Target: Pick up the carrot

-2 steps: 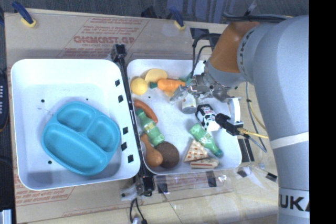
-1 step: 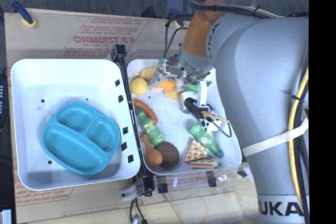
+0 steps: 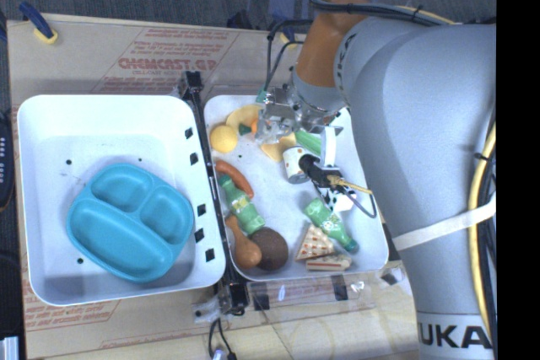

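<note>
The carrot (image 3: 232, 176) is a short orange stick lying at a slant near the left wall of the right bin (image 3: 369, 215), its lower end against a green piece (image 3: 245, 212). My gripper (image 3: 274, 122) hangs over the far end of that bin, above a yellow fruit (image 3: 245, 116) and a cheese wedge (image 3: 272, 151). It sits up and to the right of the carrot, apart from it. The grey arm with its orange band (image 3: 325, 55) covers the bin's right side.
The right bin is crowded: a lemon (image 3: 224, 138), a white can (image 3: 294, 165), a green bottle (image 3: 332, 225), a sandwich wedge (image 3: 316, 245), a brown round fruit (image 3: 270, 248) and a brown pear shape (image 3: 244, 243). A blue divided plate (image 3: 131, 219) lies in the left bin (image 3: 51, 122).
</note>
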